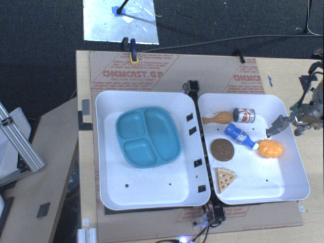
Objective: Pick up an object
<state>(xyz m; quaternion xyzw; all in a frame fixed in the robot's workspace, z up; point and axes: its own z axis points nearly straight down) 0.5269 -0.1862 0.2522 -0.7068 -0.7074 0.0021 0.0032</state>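
The left bin (109,186) keeps a blue divided plate (148,136); the right bin (293,184) gathers the small toys within the arm's reach. The gripper (283,123) hangs over its right rim; whether it's open, I can't tell. Nearest it sits the likely target, an orange pumpkin (270,149), round and ribbed, touching a blue bottle (239,135). A cookie (221,149) lies apart.
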